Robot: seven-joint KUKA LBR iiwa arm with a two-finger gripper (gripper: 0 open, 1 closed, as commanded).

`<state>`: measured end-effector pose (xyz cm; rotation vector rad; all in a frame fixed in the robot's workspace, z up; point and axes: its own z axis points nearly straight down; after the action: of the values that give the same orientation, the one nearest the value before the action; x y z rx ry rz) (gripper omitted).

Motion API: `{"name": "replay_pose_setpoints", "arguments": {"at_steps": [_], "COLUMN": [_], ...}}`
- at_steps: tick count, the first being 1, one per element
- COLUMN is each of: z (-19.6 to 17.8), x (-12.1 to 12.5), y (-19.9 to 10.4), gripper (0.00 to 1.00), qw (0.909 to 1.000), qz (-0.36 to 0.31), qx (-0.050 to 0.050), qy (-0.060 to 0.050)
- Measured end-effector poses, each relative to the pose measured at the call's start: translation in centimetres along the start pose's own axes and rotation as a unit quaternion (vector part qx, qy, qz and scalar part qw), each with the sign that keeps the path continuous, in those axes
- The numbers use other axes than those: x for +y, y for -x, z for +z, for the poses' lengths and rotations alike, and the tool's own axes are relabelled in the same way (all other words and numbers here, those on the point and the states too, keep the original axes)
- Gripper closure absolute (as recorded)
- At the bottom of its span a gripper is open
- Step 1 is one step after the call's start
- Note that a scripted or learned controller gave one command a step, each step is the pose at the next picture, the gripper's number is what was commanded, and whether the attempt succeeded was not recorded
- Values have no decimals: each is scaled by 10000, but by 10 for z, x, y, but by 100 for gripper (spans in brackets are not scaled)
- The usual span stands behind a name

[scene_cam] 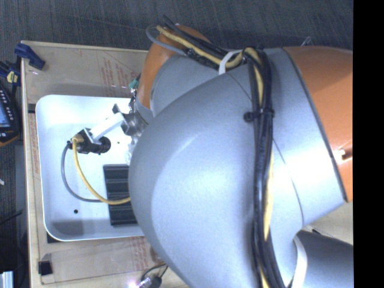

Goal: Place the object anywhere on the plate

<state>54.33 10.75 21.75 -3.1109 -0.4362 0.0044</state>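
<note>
The grey arm (240, 179) with its orange band covers most of the view and hides the right bin. Its wrist end with my gripper (131, 123) hangs over the left white bin (48, 161), near the bin's right side. The arm's bulk hides most of the gripper. A dark ribbed rectangular block (117, 191) lies on the bin floor just below the wrist, its right part hidden under the arm. Nothing can be seen between the gripper and the block.
A small dark speck (76, 210) lies on the bin floor at the lower left. The wooden bench (90, 71) surrounds the bin. A blue clamp (28, 54) sits at the bench's top left corner, and a dark device (6, 116) at the left edge.
</note>
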Motion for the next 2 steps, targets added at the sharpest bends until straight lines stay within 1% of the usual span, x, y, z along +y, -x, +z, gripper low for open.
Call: {"name": "replay_pose_setpoints", "arguments": {"at_steps": [1, 2], "z": [-33, -9], "x": [73, 76], "y": [-24, -80], "gripper": [100, 100], "qw": [9939, 9988], "qz": [-1105, -493], "qx": [-19, -7], "qy": [-17, -7]}}
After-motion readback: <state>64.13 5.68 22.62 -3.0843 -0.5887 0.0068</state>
